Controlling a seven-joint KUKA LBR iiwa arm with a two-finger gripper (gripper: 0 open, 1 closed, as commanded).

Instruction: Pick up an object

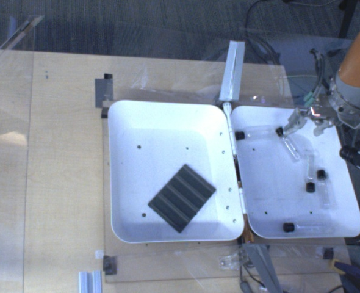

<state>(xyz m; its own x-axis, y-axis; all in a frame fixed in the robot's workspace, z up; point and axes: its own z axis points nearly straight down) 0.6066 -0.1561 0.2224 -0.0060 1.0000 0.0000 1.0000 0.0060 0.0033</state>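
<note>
A pale wooden bench [46, 163] fills most of the frame, with dark grey carpet [137, 14] across the top. Two shallow white bins sit side by side: the left bin [125, 163] and the right bin [345, 218]. A metal bar [232, 72] rises between them at the upper centre. Black cables [259, 17] trail at the upper right.

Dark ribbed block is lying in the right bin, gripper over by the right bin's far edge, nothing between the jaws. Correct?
Not quite: the camera view shows the dark ribbed block lying in the left bin, not the right bin. The rest holds: the gripper sits at the right bin's far edge, with nothing between the jaws.
</note>
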